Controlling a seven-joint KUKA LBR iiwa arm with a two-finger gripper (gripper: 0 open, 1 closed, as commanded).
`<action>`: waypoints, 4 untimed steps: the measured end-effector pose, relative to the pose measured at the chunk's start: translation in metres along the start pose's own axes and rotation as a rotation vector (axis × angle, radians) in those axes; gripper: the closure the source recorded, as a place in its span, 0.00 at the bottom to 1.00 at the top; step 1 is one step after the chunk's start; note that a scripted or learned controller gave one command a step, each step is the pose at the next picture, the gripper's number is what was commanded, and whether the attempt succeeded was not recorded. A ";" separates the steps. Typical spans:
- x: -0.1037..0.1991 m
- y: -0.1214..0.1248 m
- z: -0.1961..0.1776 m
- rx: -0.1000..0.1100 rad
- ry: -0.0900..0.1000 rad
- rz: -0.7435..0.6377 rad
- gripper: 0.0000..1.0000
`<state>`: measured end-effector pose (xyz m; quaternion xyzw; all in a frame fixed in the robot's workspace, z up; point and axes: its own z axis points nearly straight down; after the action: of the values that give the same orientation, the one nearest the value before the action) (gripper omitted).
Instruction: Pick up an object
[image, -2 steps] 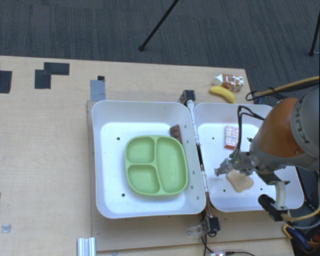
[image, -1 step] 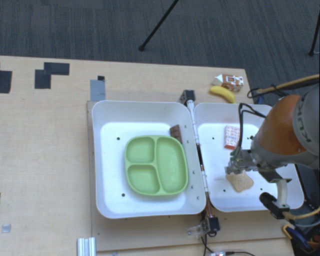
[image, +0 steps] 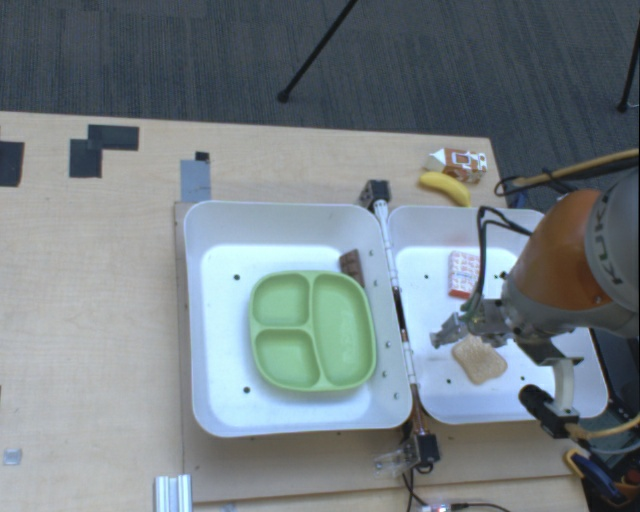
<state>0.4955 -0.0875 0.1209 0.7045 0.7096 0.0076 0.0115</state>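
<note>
Bins of shallow white plastic are set side by side on the pale wooden bench, the left bin being the larger in view and the right bin lying against it along a shared rim. A light green divided plate with three compartments is seen lying flat in the middle of the left bin, and a small brown block is seen just beyond the plate's far right corner, close to the rim. In the right bin a small red-and-white packet is found toward the far side; print is visible on it, but no word of it can be read. A tan, bread-like piece lies nearer, toward the middle of that bin. The gripper is positioned low over the right bin, just at the far left edge of the tan piece, with the grey arm and its orange band reaching in from the right. Whether the gripper is wide, narrow or closed on anything cannot be told, and nothing is seen to be held. Outside the bins, on the far side of the bench, a yellow banana is laid beside a small white-and-orange carton, whose markings are too small to be read.
</note>
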 end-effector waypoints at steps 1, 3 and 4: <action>-0.002 -0.006 0.032 0.012 0.000 0.007 0.00; -0.001 -0.004 0.021 0.007 -0.001 0.006 0.00; -0.001 -0.002 0.010 0.003 -0.001 0.003 1.00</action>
<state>0.4941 -0.0886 0.1105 0.7057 0.7084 0.0062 0.0109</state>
